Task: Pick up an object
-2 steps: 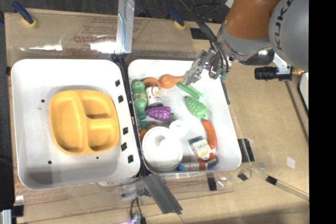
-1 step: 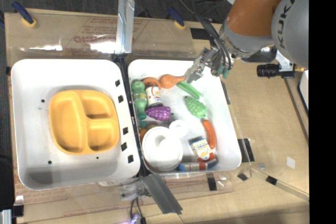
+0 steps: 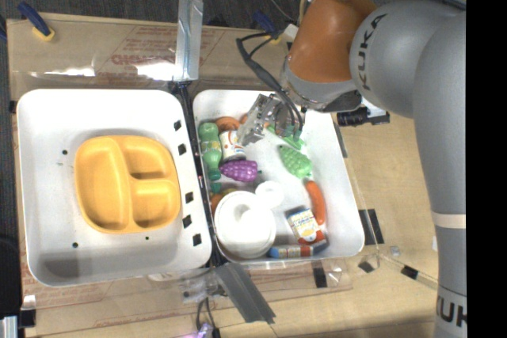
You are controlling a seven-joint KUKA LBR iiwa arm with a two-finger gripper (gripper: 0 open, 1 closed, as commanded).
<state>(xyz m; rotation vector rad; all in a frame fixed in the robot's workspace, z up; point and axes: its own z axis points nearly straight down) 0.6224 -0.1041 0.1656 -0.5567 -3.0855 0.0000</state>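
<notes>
Clutter fills the right bin (image 3: 348, 194) from its near edge: a marker-like stick (image 3: 295, 251) along the front wall, a small printed carton (image 3: 303, 222), and a stack of white cups (image 3: 244, 224) beside it. Farther in lie an orange carrot (image 3: 317, 202), a purple grape bunch (image 3: 240, 170), a green bumpy toy (image 3: 295, 162) and a green bottle (image 3: 210, 145) hard against the divider. The left bin (image 3: 40, 170) carries a yellow tray (image 3: 127, 183) (not what the arm is after, I'd say).

At the far end the tool (image 3: 265, 121) hangs over the back of the right bin, near an orange-and-white thing (image 3: 230, 140). Whether it is released or clenched I cannot tell from here; nothing shows between its tips.

Best bet, I'd judge: go for a piece lying apart, such as the green toy, coming straight down and clear of the wall, since the packed pieces by the divider leave little room for a grip.
</notes>
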